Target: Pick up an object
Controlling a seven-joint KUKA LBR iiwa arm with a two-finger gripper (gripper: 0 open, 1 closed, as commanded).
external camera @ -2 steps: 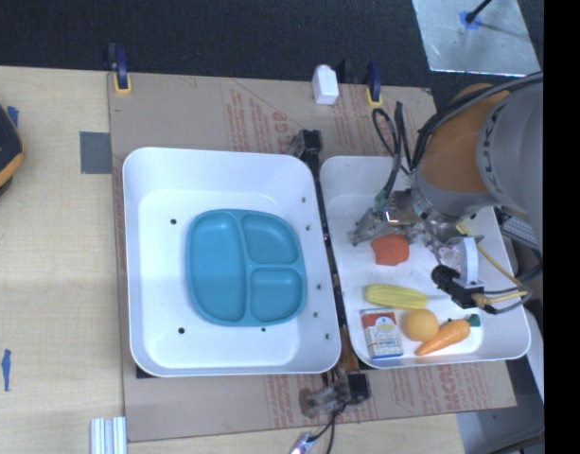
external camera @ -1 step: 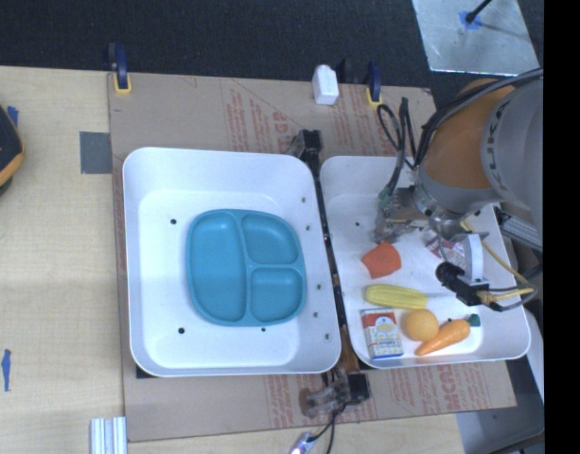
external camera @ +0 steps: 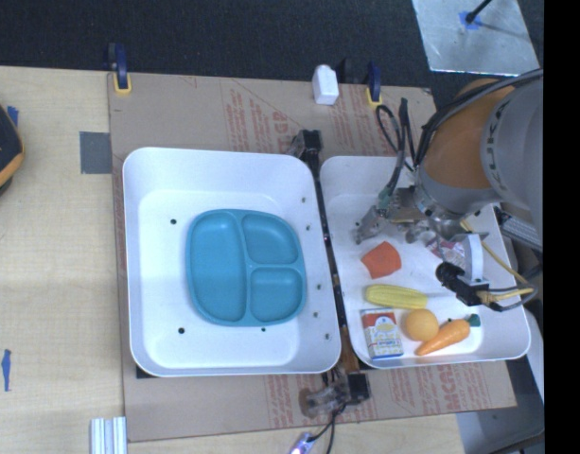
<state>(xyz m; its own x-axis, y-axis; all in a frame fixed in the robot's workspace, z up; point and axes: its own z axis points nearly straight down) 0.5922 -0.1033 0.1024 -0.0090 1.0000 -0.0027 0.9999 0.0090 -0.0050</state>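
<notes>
The two-finger gripper (external camera: 373, 221), fingers spread apart and holding nothing, hangs over the right white bin (external camera: 339, 253), just above the small orange-red block (external camera: 381, 259); nearby lie a yellow corn cob (external camera: 395, 297) and orange carrot (external camera: 444, 337)

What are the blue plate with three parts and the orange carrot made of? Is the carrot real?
The blue three-section plate looks like moulded plastic: one even colour, smooth rounded dividers, a soft matte sheen. The orange carrot with a green tip is probably a plastic toy, since its colour is flat and its surface very smooth, though the picture is too small to be sure.
</notes>
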